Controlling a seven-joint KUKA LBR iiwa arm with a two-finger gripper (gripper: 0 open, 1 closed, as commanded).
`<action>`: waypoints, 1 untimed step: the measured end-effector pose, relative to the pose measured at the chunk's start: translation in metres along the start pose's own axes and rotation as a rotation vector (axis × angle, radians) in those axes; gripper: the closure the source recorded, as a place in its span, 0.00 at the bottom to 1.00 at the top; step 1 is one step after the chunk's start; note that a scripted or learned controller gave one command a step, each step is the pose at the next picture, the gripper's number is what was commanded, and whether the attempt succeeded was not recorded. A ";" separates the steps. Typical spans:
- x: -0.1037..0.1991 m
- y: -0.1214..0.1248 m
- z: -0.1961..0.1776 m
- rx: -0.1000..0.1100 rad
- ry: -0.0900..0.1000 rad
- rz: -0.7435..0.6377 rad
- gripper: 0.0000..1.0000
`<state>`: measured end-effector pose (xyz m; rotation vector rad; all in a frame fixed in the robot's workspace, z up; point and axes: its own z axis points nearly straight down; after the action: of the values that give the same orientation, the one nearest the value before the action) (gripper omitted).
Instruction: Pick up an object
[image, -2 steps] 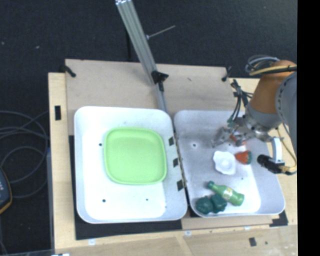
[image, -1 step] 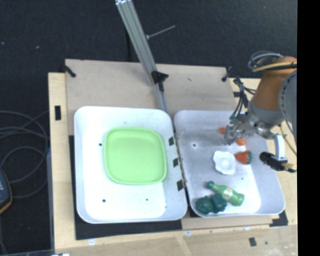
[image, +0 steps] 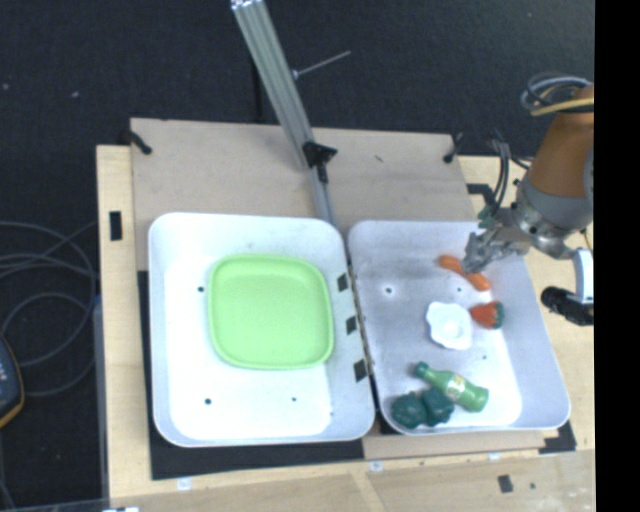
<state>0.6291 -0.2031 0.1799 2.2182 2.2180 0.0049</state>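
Observation:
The gripper (image: 478, 258) hangs low over the far right part of the right bin (image: 400, 250), right above an orange carrot-like piece (image: 460, 270). A red strawberry-like item (image: 487, 314) lies just below it. Next to that sits a white fried-egg toy (image: 449, 325). Nearer the front lie a green bottle (image: 452, 387) and a dark green lumpy object (image: 421, 408). Nothing shows between the fingers.
A light green square plate (image: 270, 311) rests in the left bin (image: 180, 260). A slanted metal pole (image: 285, 95) rises from behind the bins. The arm's orange band (image: 562, 150) is at the right edge.

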 end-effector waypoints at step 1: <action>0.006 0.005 -0.046 0.001 0.000 -0.001 1.00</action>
<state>0.6338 -0.1971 0.2261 2.2180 2.2191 0.0045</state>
